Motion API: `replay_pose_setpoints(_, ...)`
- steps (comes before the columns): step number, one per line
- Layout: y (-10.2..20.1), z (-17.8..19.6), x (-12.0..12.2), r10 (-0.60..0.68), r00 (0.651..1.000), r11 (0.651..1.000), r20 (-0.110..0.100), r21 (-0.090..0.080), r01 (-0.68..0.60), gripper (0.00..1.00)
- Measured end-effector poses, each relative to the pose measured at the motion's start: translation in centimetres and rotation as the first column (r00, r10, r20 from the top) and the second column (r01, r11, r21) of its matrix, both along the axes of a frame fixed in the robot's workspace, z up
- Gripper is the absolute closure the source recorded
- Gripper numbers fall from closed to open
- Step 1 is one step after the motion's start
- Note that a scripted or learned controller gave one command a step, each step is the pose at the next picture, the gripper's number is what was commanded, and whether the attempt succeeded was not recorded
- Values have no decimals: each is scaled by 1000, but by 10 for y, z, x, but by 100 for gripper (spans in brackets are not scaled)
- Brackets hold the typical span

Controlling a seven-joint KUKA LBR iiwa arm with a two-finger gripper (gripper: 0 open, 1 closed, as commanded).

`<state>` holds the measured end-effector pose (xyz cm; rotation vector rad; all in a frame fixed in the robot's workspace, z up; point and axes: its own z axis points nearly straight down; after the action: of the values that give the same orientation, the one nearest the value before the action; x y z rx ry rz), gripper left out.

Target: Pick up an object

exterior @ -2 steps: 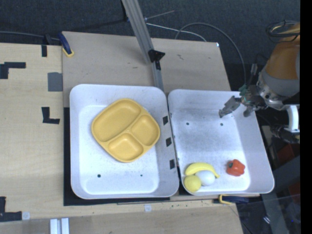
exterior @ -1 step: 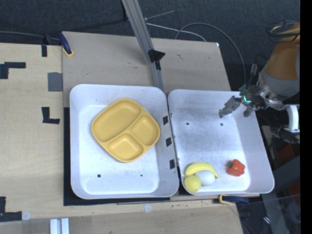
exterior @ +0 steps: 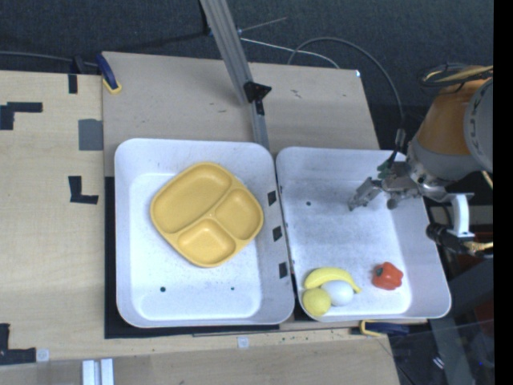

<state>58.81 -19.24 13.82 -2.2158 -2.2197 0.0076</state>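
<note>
Poised above the upper right part of the right bin (exterior: pixel 362 231), the end effector (exterior: pixel 375 194) is seen with its two fingers spread apart and nothing between them. It hangs well apart from every loose thing on the tabletop (exterior: pixel 184 95).

Largest of the items is the yellow divided plate (exterior: pixel 207 213), which lies flat in the left bin (exterior: pixel 132 239) with its three compartments facing up. It is judged to be light, stiff moulded plastic with a smooth and probably slippery surface; a hold would best be taken across its raised outer rim or over one of the inner dividing ridges, since the flat wells offer nothing to pinch.

In the right bin, along the near wall, a cluster of small toy foods is found. The yellow banana (exterior: pixel 330 277) is curved and lies touching a white egg-like ball (exterior: pixel 342 293) and a round yellow lemon (exterior: pixel 317 301). All three are judged light and hard, and the two round ones are likely to roll or squirt out of a pinch; the banana would be better taken across its narrow middle.

The small red pepper (exterior: pixel 387 276) sits apart from the cluster, near the right wall. Being isolated, it is judged the easiest pick, gripped across its body.
</note>
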Motion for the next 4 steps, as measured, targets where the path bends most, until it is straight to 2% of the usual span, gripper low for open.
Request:
replay_pose_setpoints(1,0,-51,0,0,1000,1000,7,-3,0,0)
replay_pose_setpoints(2,1,-40,0,1,1000,1000,6,-1,-1,100)
replay_pose_setpoints(4,-13,60,-10,0,1000,1000,11,-2,0,100)
